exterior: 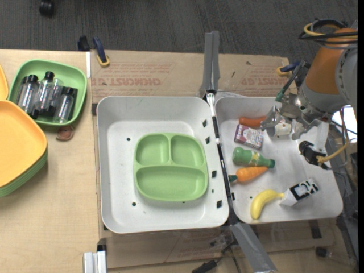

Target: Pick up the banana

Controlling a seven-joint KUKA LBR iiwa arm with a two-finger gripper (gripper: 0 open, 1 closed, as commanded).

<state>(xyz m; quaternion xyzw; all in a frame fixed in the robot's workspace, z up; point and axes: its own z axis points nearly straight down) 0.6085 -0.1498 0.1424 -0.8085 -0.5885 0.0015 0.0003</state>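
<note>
Two white bins (pixel 108 152), one green tray (pixel 170 168), one banana (pixel 261 202), two carrots (pixel 251 173), one green bottle (pixel 253 157)

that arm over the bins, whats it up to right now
The arm's gripper hovers over the upper part of the right bin, near a purple packet. Its target, the banana, lies untouched near the bin's front edge, below a carrot and a green bottle, next to a small black-and-white carton. The left bin holds a green divided plate.
</note>
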